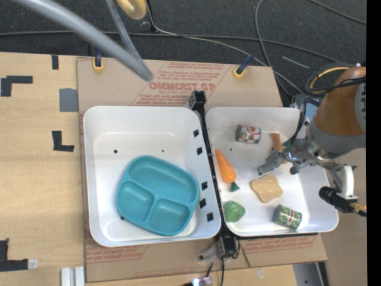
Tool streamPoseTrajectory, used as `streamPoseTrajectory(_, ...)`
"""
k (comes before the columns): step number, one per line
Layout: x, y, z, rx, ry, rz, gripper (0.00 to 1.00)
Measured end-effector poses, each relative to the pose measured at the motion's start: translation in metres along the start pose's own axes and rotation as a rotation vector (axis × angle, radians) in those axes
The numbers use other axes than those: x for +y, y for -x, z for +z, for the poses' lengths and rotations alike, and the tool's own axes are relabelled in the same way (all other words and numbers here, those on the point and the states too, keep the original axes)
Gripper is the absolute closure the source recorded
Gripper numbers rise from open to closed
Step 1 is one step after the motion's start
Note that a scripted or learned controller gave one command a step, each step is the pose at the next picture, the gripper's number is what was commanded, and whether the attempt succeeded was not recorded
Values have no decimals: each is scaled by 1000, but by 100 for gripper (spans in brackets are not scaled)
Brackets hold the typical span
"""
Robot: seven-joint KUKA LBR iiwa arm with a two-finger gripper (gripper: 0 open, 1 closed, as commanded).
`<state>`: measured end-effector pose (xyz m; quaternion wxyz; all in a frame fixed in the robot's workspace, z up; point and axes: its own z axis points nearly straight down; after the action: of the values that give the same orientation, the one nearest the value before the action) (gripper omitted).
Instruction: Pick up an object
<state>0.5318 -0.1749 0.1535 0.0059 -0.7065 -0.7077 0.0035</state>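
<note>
A wooden counter point(36, 177) is seen from above, with a sheet of brown cardboard point(184, 79) lying on it. Two shallow white bins sit side by side on the cardboard, touching along their inner walls.

The left bin point(98, 121) holds one thing: a teal plate point(156, 194) divided into three sections, lying flat near the bin's front edge.

The right bin point(315, 219) holds several small things. An orange toy carrot point(225, 167) lies along the left wall, tip toward the back. A small green toy point(233, 210) sits in the front left corner. A little can with a red and white label point(248, 134) lies on its side near the back wall. A thin orange-brown stick point(277, 140) lies just right of that can. A pale tan block that looks like bread point(266, 189) rests near the middle. A green can point(288, 217) lies on its side near the front edge.

The grey and orange arm point(336, 115) reaches over the right wall of this bin. Its gripper point(275, 162) hangs low between the stick and the tan block, with the dark fingers set narrow and nothing visible between them.
</note>
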Motion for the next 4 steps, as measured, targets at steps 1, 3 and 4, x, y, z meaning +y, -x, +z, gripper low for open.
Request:
streamPoseTrajectory(1,7,-7,55,-1,2,0,0)
streamPoseTrajectory(3,3,-17,-5,-2,11,-1,100)
streamPoseTrajectory(4,5,-7,-55,-4,12,0,100)
